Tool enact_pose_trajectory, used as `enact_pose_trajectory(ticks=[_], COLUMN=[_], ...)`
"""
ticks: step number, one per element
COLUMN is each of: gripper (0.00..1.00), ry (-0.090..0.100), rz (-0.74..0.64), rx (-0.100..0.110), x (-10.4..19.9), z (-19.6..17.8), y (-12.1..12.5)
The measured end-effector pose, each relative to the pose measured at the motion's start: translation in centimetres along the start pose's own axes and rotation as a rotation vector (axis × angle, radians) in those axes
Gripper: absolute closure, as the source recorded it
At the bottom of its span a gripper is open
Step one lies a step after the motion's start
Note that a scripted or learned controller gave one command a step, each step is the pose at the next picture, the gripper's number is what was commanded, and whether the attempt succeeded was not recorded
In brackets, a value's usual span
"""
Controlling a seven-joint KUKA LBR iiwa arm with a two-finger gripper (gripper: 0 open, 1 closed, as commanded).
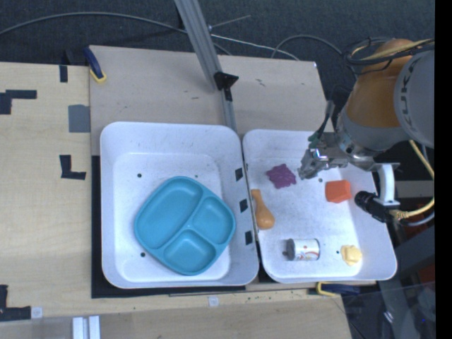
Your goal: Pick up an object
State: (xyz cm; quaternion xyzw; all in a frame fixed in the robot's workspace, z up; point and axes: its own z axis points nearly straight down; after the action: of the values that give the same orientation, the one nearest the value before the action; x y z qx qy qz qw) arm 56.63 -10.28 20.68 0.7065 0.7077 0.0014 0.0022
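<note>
The right bin (321, 270) holds a purple lump (281, 176), an orange block (337, 191), an orange-tan pear-shaped toy (262, 211), a small can on its side (301, 248) and a small yellow piece (351, 254). My gripper (308, 167) hangs over the upper part of this bin, just right of the purple lump and up-left of the orange block. I see nothing between its fingers. The arm's grey wrist and orange band (378, 97) stretch in from the right.
The left bin (113, 189) holds a blue divided plate (185, 224). A slanted metal pole (201, 37) with a black clamp crosses the bench behind the bins. Cables lie on the dark floor at the top.
</note>
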Motion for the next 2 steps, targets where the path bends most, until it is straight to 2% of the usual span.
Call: enact_pose_trajectory(ticks=[1,2], gripper=[1.00,1.00], ry=[0.000,0.003], rz=[0.000,-0.005], rx=[0.001,0.006], x=[0.0,5.2], z=[-4.2,-4.8], y=[0.1,1.3])
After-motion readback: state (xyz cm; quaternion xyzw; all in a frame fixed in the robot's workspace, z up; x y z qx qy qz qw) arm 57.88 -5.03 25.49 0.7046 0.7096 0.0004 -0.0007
